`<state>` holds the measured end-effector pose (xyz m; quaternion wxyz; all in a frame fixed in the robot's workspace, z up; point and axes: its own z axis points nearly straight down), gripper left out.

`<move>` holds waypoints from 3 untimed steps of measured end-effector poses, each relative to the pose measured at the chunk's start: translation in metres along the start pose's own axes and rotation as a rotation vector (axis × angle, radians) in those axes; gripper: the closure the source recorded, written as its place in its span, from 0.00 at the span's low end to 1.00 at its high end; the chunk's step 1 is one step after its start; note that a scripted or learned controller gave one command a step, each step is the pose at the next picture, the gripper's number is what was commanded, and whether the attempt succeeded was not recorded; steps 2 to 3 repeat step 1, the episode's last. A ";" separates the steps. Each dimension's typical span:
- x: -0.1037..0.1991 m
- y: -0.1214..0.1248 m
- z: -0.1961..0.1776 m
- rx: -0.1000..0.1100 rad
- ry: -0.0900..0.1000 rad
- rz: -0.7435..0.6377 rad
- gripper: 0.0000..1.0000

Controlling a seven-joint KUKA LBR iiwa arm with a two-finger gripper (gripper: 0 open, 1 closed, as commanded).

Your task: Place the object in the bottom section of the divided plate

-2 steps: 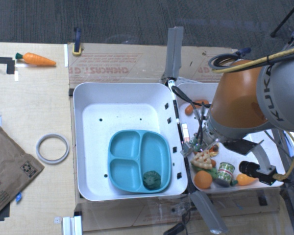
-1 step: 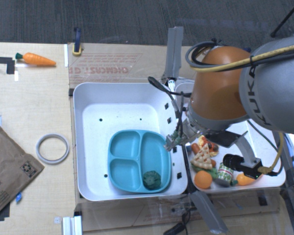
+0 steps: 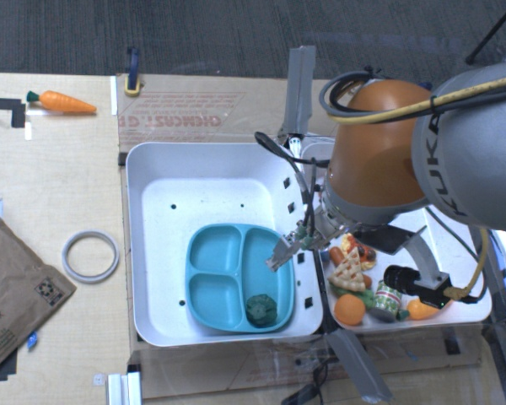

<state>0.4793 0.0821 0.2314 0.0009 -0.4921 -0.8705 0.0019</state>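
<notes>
A blue divided plate lies in the left white bin, toward its front right. A dark green lumpy object rests on the plate, at the near end of its long right-hand section. My gripper hangs over the plate's right rim, above and slightly right of the green object and apart from it. Nothing shows in its grasp. The grey arm with its orange band covers much of the right bin.
The right bin holds a toy pizza slice, an orange ball, a small can and other toy food. On the bench at left are a toy carrot, a tape ring and a brown cardboard piece.
</notes>
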 end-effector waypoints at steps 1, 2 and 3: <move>0.003 0.031 0.013 0.001 0.000 -0.171 0.00; 0.003 0.031 0.013 0.001 0.000 -0.171 0.00; 0.003 0.031 0.013 0.001 0.000 -0.171 0.00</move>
